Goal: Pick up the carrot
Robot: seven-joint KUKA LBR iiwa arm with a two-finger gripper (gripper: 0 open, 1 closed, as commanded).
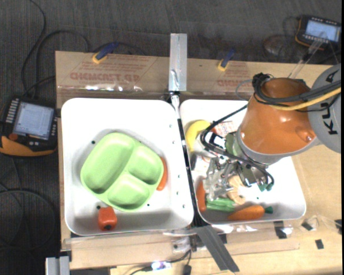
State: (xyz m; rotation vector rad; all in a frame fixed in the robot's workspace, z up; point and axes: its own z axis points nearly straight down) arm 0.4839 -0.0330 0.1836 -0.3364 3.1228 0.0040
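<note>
The carrot [246,212], orange with a small green end, lies along the front wall of the right bin [295,202]. My gripper [219,179] hangs low over the middle of that bin, just behind and to the left of the carrot. It sits above a pile of small items. The orange wrist band and the arm cover the back right of the bin.
In the right bin are a yellow banana [195,132], a green piece [221,204] and an orange piece [201,197]. The left bin [74,125] holds a green divided plate [123,171], an orange strip [163,175] at its right edge and a small red-orange item [106,217].
</note>
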